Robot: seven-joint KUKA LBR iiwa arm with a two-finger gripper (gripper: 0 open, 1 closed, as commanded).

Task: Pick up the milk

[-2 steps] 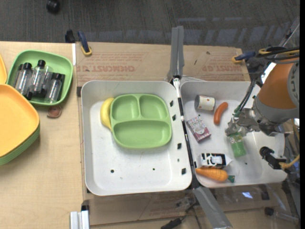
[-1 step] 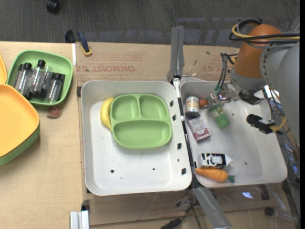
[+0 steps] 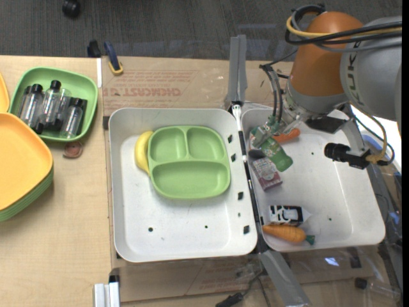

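Milk [image 3: 285, 214] in right bin [image 3: 345, 190], beside carrot [image 3: 285, 233]; tool [image 3: 276, 128] mostly hidden, grip state unclear.

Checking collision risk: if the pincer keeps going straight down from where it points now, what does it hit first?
Likely the green bottle lying under the pincer, not the milk, which sits nearer the bin's front edge. Depth is hard to judge.

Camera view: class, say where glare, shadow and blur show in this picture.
Camera view: light is even and soft; faint glare patches on the right bin floor; the arm shades that bin's upper left; the green bottle by the end effector looks slightly blurred; the divided plate is sharp.
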